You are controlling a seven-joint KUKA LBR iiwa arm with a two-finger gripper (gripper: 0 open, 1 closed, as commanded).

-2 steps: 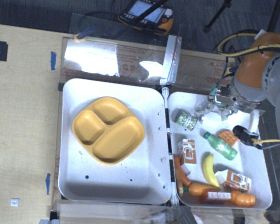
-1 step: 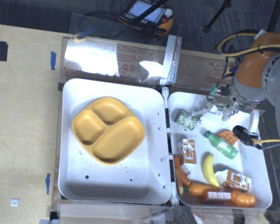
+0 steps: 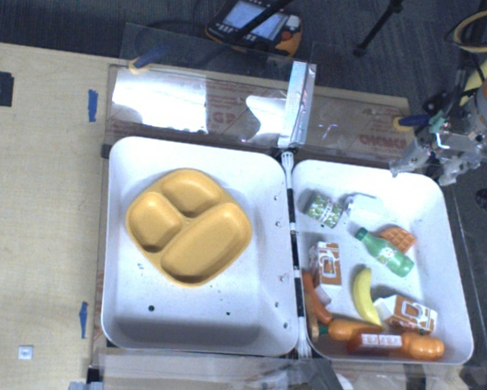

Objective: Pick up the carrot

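The carrot (image 3: 313, 299), a short orange-red stick, lies along the left wall of the right bin (image 3: 455, 258), near its front corner, partly tucked under a small carton and touching a long sausage. My gripper (image 3: 426, 169) hangs over the bin's far right corner, well away from the carrot. Its fingers are open with nothing between them.
Around the carrot lie a brown-and-white carton (image 3: 329, 262), a banana (image 3: 366, 296), a labelled orange sausage (image 3: 384, 340) and another carton (image 3: 411, 316). Further back are a green bottle (image 3: 385, 252) and a green can (image 3: 325, 209). A yellow divided plate (image 3: 189, 225) sits in the left bin (image 3: 117, 306).
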